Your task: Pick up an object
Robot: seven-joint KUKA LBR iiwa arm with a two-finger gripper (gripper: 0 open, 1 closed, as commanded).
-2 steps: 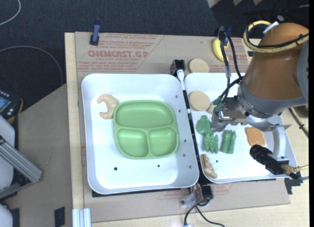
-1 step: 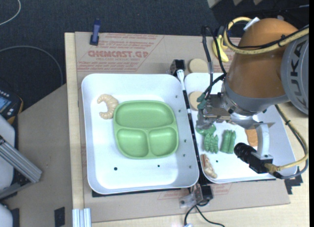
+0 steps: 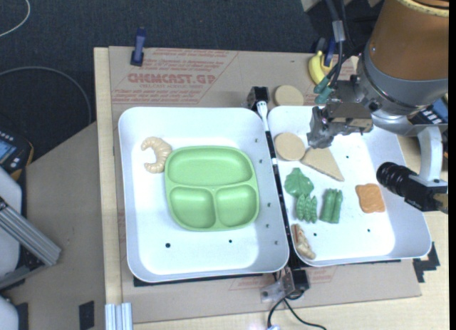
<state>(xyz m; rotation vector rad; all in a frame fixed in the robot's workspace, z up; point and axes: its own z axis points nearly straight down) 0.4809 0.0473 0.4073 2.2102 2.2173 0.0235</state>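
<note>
My gripper [image 3: 320, 138] reaches down into the right bin [image 3: 399, 246], its tip just above the narrow end of a tan wedge-shaped piece [image 3: 325, 164]. A round beige cookie-like disc [image 3: 288, 146] lies just left of the gripper. Below them lie green toy vegetables: a leafy piece [image 3: 297, 181], a ridged one [image 3: 306, 208] and an asparagus-like bundle [image 3: 331, 205]. An orange-brown nugget [image 3: 370, 197] rests to the right. A small tan piece [image 3: 303, 241] sits at the bin's front left corner. Nothing shows between the fingers.
The left bin [image 3: 139, 200] holds a green three-compartment plate [image 3: 211, 187] and a beige croissant-like toy [image 3: 157, 152]. Another beige disc [image 3: 288, 95] and a yellow object [image 3: 319, 69] lie on the bench behind the right bin. A black camera mount [image 3: 404, 183] overhangs the right edge.
</note>
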